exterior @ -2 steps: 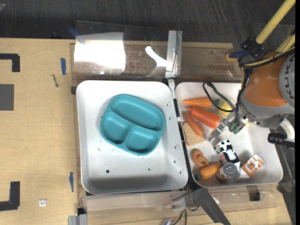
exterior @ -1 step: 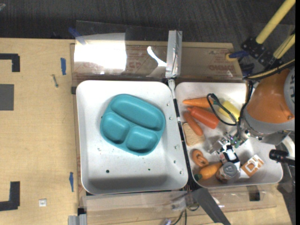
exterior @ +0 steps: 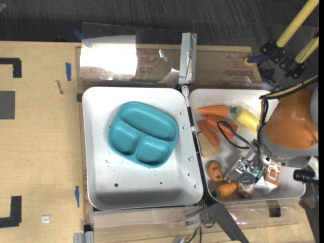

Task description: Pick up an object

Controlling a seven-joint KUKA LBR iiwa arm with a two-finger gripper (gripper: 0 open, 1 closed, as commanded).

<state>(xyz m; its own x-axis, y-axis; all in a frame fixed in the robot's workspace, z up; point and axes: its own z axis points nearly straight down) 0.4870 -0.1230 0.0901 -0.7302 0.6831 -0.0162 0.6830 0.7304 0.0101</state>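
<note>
Two shallow white bins are sitting side by side on the bench, left bin [exterior: 96, 186] mid-frame, right bin [exterior: 298, 190] at the right side of the frame. A teal divided tray [exterior: 143, 133] is lying in the left bin, tilted diagonally, three compartments facing up, sitting toward the bin's upper middle. The arm [exterior: 291, 123] is reaching in from the right edge, its orange band showing over the right bin's right half, and a black cable [exterior: 234, 135] is looping from it across the bin's centre. The gripper [exterior: 248, 172] is hanging low in the lower middle of the right bin, metallic parts showing among clutter; fingers too small and cluttered to read, so cannot tell whether anything is between them. Candidate objects are all lying in the right bin: an orange carrot [exterior: 215, 110] with a green stem end at the upper left of that bin, a yellow piece [exterior: 248, 119] just right of it, two more orange carrot-like pieces [exterior: 210, 133] below the first and angled downward, a small orange ring-shaped item [exterior: 215, 171] near the lower left, and another orange piece [exterior: 227, 189] at the bin's bottom edge, just left of the gripper. A white and orange box-like item [exterior: 272, 175] is lying just right of the gripper. Clear plastic sheeting [exterior: 129, 59] is standing behind the bins at the top of the frame. Yellow poles [exterior: 301, 14] are crossing the upper right corner.
</note>
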